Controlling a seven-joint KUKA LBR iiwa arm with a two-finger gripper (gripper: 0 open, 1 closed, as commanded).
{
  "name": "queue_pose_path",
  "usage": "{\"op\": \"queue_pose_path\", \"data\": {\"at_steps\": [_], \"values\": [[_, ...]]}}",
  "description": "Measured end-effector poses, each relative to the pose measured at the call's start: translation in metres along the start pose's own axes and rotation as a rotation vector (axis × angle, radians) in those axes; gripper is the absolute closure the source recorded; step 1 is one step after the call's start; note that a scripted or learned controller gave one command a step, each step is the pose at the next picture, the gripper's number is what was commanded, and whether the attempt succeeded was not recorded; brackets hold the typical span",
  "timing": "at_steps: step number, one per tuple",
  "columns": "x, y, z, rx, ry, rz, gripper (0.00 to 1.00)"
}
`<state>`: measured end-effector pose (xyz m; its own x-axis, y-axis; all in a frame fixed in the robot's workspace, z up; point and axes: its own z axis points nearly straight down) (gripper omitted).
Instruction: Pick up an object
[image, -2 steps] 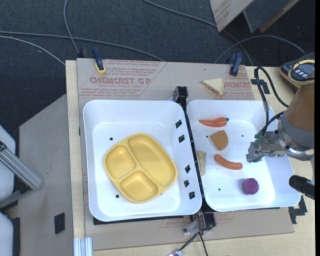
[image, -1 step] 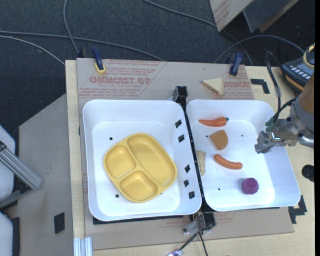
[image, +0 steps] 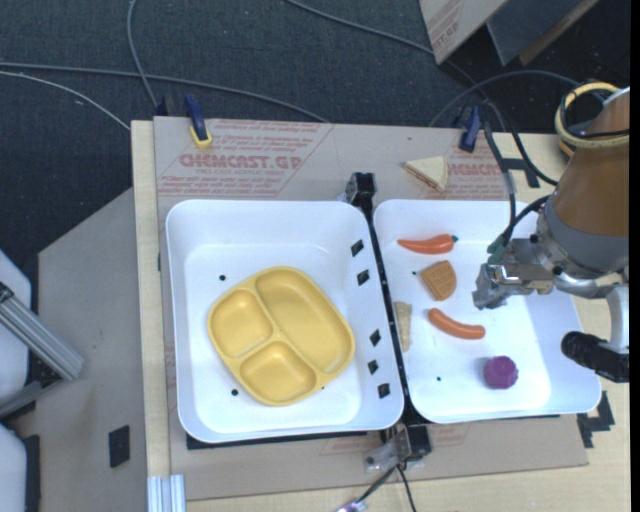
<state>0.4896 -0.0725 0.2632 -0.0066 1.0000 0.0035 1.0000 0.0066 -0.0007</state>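
The right bin (image: 560, 395) holds a red chili pepper (image: 426, 243) near its far edge, a tan cookie (image: 437, 280) below it, an orange sausage (image: 456, 324) in the middle and a purple ball (image: 501, 372) toward the front. A pale bread slice (image: 402, 325) leans on the bin's left wall. My gripper (image: 491, 288) hangs over the right bin, just right of the cookie and above the sausage. Nothing shows between its fingers.
A yellow divided plate (image: 281, 334) lies in the left bin (image: 190, 260). A sandwich wedge (image: 428, 172) sits on the cardboard behind the right bin. Black clips line the divider between the bins. Cables run behind the bench.
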Motion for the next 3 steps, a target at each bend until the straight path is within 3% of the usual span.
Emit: {"op": "queue_pose_path", "data": {"at_steps": [1, 3], "values": [[0.058, 0.009, 0.002, -0.001, -0.001, 0.000, 1.00], [0.162, 0.016, 0.045, 0.005, -0.001, 0.001, 1.00]]}}
